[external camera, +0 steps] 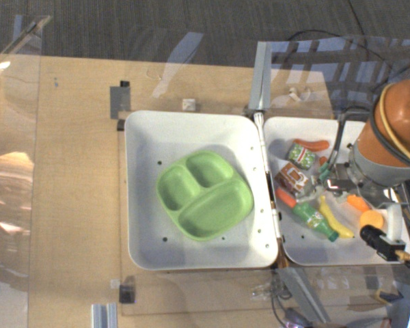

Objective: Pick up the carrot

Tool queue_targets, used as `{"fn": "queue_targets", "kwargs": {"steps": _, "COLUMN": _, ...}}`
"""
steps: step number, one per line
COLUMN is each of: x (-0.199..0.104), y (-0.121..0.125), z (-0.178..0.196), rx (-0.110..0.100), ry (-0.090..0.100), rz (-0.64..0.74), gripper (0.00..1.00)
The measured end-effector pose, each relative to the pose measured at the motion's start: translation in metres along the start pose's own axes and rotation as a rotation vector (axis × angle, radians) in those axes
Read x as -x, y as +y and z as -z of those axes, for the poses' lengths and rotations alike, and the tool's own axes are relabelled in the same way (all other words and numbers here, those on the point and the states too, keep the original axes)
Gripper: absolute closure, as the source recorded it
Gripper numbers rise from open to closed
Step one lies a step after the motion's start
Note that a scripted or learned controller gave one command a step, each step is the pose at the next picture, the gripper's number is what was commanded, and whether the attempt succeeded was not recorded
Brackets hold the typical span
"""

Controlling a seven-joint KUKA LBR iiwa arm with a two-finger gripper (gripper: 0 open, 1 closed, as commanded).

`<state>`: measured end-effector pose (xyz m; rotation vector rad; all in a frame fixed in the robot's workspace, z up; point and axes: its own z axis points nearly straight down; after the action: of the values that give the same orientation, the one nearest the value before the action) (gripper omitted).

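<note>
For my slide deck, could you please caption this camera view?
KUKA arm's tool hovers over the cluttered right bin; a green divided plate sits in the left bin.

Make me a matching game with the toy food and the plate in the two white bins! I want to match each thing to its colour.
Things:
1. divided plate
2. banana
3. bottle
4. sausage

Colours or looks:
A. yellow
B. red
C. light green, alone in the left bin
D. dark green with a label

Pairs: 1-C, 2-A, 3-D, 4-B
</note>
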<state>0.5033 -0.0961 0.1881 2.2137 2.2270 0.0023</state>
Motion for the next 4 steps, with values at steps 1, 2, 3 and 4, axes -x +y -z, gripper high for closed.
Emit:
{"fn": "queue_targets", "kwargs": {"steps": 1, "x": 0.054, "y": -0.014, "z": 0.021, "rx": 0.005, "ry": -0.002, "rz": 0.083, "gripper": 0.0}}
{"fn": "queue_targets", "kwargs": {"steps": 2, "x": 0.109, "y": 0.057, "z": -0.072, "rx": 0.001, "ry": -0.001, "rz": 0.099, "gripper": 0.0}}
{"fn": "queue_targets", "kwargs": {"steps": 3, "x": 0.11, "y": 0.069, "z": -0.095, "rx": 0.014, "ry": -0.003, "rz": -0.202, "gripper": 0.0}}
{"fn": "queue_targets", "kwargs": {"steps": 4, "x": 0.111, "y": 0.072, "z": -0.082, "rx": 0.026, "ry": -0.008, "rz": -0.198, "gripper": 1.0}}
